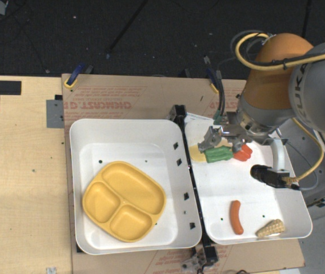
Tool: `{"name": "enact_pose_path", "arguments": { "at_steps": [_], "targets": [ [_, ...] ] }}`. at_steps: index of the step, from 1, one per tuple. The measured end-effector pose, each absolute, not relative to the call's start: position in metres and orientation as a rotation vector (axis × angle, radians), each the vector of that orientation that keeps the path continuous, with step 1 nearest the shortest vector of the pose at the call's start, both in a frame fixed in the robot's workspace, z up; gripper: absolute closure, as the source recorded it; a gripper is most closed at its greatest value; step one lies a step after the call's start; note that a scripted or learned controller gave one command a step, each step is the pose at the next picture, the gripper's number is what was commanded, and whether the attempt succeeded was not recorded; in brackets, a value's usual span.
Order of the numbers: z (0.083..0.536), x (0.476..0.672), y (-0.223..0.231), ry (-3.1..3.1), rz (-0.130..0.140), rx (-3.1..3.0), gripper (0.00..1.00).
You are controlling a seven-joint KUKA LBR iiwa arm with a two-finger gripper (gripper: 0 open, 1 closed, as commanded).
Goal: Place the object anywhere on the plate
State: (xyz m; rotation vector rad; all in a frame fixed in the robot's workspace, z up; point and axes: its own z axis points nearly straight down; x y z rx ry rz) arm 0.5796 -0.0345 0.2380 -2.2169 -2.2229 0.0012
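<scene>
Red lettering, reversed and unreadable, on the cardboard (102, 103) behind the yellow three-compartment plate (124, 200). Right of the plate, the tool (218, 143) hovers over a green object (219, 155); its grip I cannot tell.

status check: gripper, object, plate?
Gripper low in right bin, over green piece; grasp unclear. Yellow plate in left bin, nothing on it.

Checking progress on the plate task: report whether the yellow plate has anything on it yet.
Bare. The yellow plate in the left bin shows three unoccupied compartments.
</scene>
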Motion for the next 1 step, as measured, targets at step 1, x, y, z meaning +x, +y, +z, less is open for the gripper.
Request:
{"name": "enact_pose_path", "arguments": {
  "at_steps": [1],
  "targets": [
    [0.244, 0.565, 0.0103, -2.224, 0.0, -2.217, 1.0]
  ]
}}
